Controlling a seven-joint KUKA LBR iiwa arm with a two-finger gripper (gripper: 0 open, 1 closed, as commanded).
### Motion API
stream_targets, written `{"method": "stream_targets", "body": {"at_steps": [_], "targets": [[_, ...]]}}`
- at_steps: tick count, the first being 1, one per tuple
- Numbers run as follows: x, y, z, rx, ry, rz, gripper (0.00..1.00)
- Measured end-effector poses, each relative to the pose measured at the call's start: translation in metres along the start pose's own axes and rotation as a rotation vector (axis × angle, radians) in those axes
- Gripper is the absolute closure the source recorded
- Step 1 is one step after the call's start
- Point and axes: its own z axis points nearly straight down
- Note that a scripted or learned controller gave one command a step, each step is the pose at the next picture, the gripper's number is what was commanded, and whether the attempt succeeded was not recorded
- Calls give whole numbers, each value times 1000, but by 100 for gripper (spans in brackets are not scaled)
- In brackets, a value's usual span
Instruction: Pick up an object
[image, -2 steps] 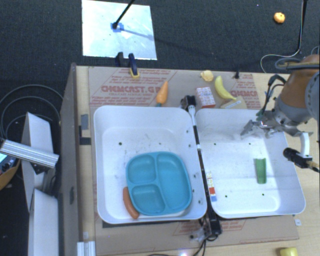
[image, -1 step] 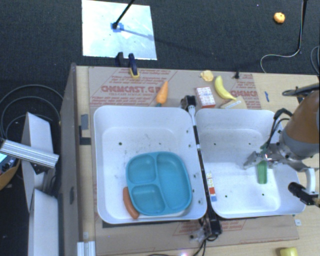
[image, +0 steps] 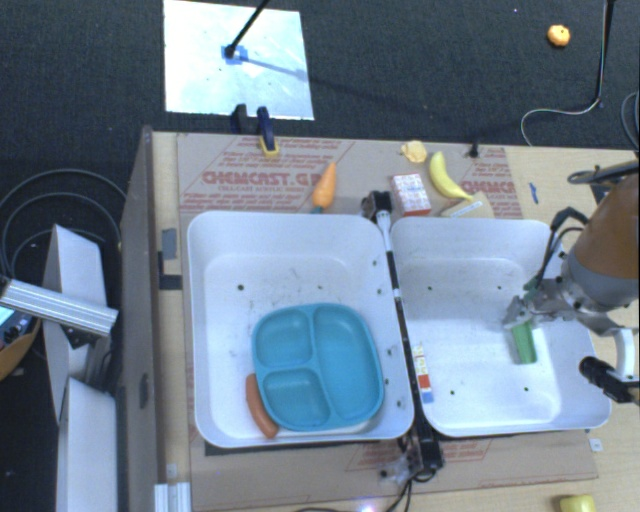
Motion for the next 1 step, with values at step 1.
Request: {"method": "stream_targets", "body": {"at_steps": [1], "targets": [[98,54,-84,-9,3,-14,100]]}}
